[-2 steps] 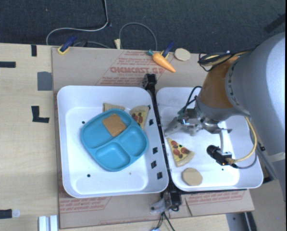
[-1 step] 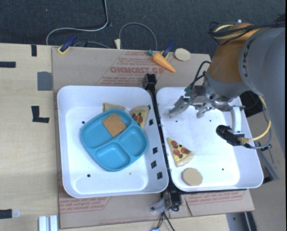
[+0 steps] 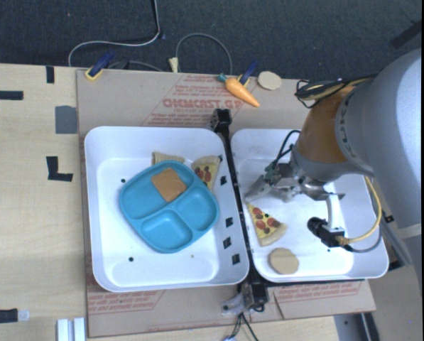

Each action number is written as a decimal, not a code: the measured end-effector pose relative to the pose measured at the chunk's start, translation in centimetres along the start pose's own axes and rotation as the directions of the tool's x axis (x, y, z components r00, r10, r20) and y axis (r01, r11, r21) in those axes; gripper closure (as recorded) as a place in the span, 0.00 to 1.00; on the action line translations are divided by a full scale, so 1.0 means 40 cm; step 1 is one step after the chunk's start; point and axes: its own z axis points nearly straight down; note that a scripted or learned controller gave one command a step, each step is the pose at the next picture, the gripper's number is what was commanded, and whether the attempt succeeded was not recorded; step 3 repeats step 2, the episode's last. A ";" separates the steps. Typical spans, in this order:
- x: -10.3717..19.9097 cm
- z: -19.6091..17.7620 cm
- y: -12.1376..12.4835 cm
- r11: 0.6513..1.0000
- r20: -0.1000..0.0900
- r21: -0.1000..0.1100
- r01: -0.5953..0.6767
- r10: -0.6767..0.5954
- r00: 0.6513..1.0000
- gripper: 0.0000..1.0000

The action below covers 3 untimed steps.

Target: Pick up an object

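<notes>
Over the right bin (image 3: 361, 258) the grey arm (image 3: 389, 126) reaches in from the right, its orange band showing above the wrist, and the gripper (image 3: 258, 188) sits low near the bin's left wall. From where I stand I cannot tell whether it is spread or closed, and nothing shows held in it. Just below its tip lies a toy pizza slice (image 3: 265, 224) flat on the bin floor, and nearer the front edge a round tan cookie (image 3: 284, 261) lies just beside the slice. Across the divider, the left bin (image 3: 105, 261) holds a blue sectioned plate (image 3: 170, 212) with a brown square piece (image 3: 169, 184) resting in one of its compartments. Another pizza slice (image 3: 207, 169) lies against the plate's far right edge, and a tan piece (image 3: 163, 159) peeks out behind the plate. Beyond the bins, on the cardboard, a toy carrot (image 3: 241, 91) and a pale round piece (image 3: 270, 80) lie near each other.
</notes>
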 end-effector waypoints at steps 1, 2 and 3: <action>0.033 -0.277 0.249 1.000 0.000 -0.013 0.007 -0.007 1.000 0.00; 0.083 -0.259 0.086 1.000 -0.004 0.007 0.001 -0.001 1.000 0.00; 0.083 -0.259 0.086 1.000 -0.004 0.007 0.001 -0.001 1.000 0.00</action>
